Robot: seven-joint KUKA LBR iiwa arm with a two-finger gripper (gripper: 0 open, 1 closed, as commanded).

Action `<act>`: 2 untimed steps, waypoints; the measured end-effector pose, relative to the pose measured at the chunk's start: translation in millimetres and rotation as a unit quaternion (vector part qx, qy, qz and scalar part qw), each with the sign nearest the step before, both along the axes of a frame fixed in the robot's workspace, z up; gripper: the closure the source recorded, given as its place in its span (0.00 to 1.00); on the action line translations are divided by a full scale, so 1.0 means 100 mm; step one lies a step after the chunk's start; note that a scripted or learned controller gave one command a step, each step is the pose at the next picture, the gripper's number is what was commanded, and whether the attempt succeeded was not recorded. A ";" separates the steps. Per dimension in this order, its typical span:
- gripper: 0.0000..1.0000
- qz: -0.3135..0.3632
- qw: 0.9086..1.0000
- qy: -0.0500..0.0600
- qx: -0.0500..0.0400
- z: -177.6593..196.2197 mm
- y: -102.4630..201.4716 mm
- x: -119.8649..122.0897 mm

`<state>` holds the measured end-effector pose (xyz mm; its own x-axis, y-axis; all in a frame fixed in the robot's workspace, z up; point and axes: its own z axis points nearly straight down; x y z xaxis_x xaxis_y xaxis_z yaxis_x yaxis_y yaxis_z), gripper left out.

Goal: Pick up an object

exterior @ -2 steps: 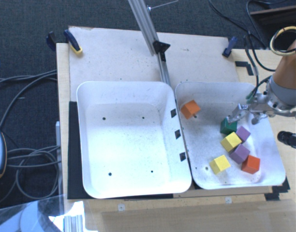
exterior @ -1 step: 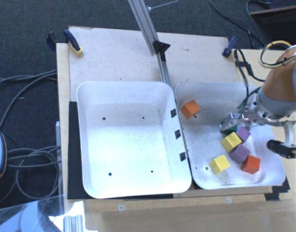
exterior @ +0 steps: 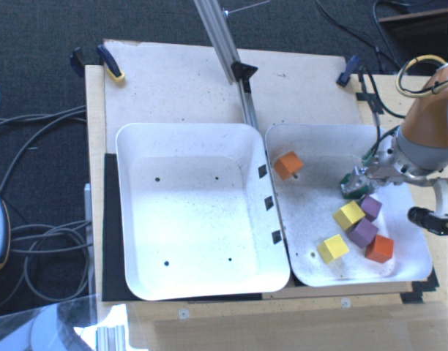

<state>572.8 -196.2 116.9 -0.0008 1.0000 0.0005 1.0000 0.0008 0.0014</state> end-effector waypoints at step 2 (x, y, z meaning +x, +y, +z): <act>1.00 0.001 1.000 -0.002 -0.001 1.03 -0.04 0.15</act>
